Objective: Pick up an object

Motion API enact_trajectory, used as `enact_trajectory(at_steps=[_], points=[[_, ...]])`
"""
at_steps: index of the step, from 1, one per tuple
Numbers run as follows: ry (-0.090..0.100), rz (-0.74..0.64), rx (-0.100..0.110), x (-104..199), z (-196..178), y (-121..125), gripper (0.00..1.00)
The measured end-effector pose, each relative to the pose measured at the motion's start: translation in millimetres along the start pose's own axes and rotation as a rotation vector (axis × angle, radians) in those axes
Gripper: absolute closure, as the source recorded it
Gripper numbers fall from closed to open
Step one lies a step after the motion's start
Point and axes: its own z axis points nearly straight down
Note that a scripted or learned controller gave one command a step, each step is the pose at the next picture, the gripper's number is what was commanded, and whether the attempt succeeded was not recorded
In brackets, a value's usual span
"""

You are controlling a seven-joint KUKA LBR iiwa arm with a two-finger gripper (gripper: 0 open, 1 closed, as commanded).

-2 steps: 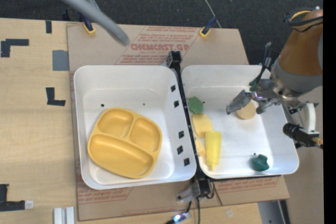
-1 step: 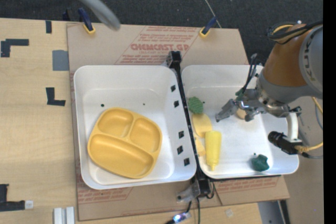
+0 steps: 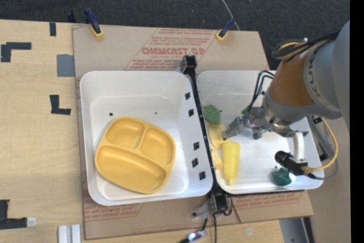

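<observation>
The right bin (image 3: 250,85) holds several small objects. A green leafy piece (image 3: 211,114) lies by the divider, with a pale yellow piece (image 3: 215,136) just below it. A yellow corn cob (image 3: 230,161) lies near the front wall, and a teal object (image 3: 281,177) sits in the front right corner. My gripper (image 3: 242,127) hangs low over the middle of this bin, just right of the pale yellow piece and above the corn cob. It is open, with nothing between its fingers.
In the left bin (image 3: 91,88) lies a yellow divided plate (image 3: 135,153). A black divider strip (image 3: 196,122) runs between the bins. The arm's orange band (image 3: 287,85) and cables (image 3: 318,162) hang over the right bin's right side.
</observation>
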Motion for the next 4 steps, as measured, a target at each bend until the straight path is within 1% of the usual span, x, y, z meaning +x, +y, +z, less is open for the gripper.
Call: enact_trajectory(at_steps=[1,2,3,4], points=[[-0.001,0.001,-0.008,-1,14,1,0.0],[0.0,-0.001,-0.009,1,7,3,1.0],[-0.002,0.0,-0.009,0,-32,0,1.0],[-0.002,-0.001,-0.011,9,-79,7,1.0]])
